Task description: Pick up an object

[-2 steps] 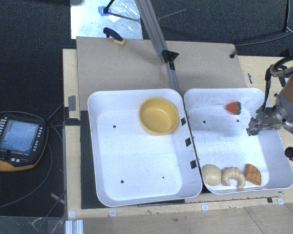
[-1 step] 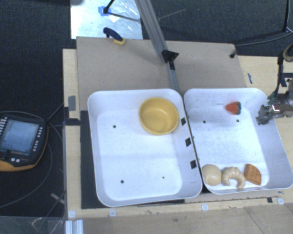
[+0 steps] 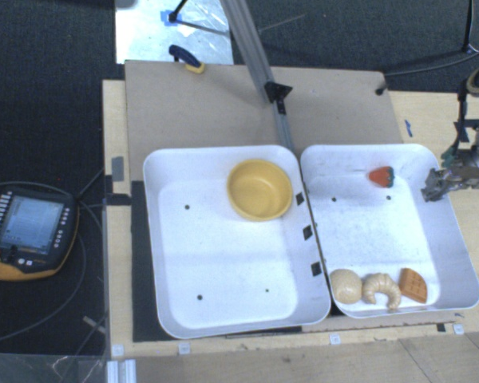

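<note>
White bins: two shallow bins sit side by side on the worktop (image 3: 116,238), the left bin (image 3: 223,294) and the right bin (image 3: 451,254) touching along their inner walls.
Left bin: a yellow bowl (image 3: 259,188) stands upright near its far right corner, close to the shared wall.
Right bin, far part: a small red strawberry toy (image 3: 382,176) with a green top lies near the far edge, right of the middle.
Right bin, near edge: three pieces of toy food lie in a row, a pale bread roll (image 3: 346,286), a tan croissant (image 3: 382,287) touching it, and an orange-brown waffle-like piece (image 3: 413,285) just beside that.
Tool: the tool (image 3: 441,183) hangs at the far right rim of the right bin, near the strawberry toy but apart from it; whether it is apart or together cannot be told, and nothing shows in it.
Beside the worktop: a teach pendant (image 3: 28,230) lies on the dark floor to the left.
</note>
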Robot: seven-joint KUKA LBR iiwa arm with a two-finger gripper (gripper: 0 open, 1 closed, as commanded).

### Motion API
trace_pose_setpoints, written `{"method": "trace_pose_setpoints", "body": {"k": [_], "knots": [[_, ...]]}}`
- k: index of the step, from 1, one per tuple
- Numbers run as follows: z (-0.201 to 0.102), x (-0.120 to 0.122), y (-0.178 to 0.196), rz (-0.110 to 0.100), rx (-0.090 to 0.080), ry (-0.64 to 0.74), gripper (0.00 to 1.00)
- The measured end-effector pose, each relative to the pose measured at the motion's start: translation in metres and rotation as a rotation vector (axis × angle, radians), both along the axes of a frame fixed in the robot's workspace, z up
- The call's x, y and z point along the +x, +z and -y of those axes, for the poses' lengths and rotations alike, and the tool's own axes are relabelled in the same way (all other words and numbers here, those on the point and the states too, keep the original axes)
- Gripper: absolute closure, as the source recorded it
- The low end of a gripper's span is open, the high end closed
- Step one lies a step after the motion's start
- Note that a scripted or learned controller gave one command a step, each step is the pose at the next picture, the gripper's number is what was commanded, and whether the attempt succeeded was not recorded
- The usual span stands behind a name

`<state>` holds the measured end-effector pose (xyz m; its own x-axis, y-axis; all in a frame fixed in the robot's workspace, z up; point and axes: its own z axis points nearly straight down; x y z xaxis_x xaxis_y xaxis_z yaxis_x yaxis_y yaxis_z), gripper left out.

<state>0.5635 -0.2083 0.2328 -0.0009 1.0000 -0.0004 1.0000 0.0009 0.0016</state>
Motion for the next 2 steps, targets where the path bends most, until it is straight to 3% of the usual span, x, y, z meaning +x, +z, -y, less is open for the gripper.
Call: {"method": "trace_pose_setpoints", "body": {"k": [2], "knots": [[-0.086, -0.011, 0.002, -0.001, 0.001, 0.003, 1.00]]}}
